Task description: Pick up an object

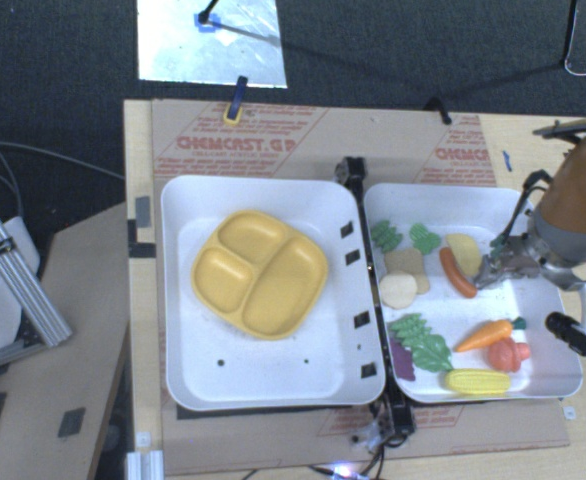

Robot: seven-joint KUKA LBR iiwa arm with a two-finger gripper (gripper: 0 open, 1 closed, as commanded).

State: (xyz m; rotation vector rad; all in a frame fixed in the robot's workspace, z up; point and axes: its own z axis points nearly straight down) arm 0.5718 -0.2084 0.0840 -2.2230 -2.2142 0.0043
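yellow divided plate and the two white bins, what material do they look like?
Yellow three-compartment plate: looks like moulded plastic, matte, soft rounded ridges, no glare. Left white bin and right white bin: likely thin formed plastic, smooth, slightly glossy, rounded corners. Can't confirm from the camera view alone.

Robotics lab setting. Aluminium framing and loose cables border the surface. Dark carpet beneath.

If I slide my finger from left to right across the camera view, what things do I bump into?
yellow divided plate → white round piece → orange sausage → carrot → tool
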